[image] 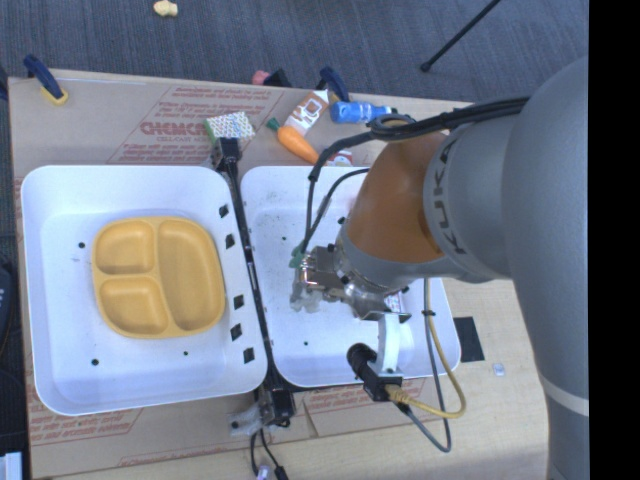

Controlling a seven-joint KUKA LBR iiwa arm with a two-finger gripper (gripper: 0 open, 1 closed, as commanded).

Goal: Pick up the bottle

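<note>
Bottle (304, 114) slim, white-orange, lying on cardboard, yellow three-compartment plate (158, 276) glossy

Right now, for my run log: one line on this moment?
arm: over right bin | gripper: low in that bin | yellow divided plate: left bin | bottle grasp: not confirmed

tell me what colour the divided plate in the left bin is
Yellow, a mustard shade. The three-compartment plate shows clearly in the camera view.

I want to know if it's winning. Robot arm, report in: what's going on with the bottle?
Gripper low in right bin, fingers unclear. Bottle not made out under arm. Yellow divided plate in left bin, away from gripper.
</note>
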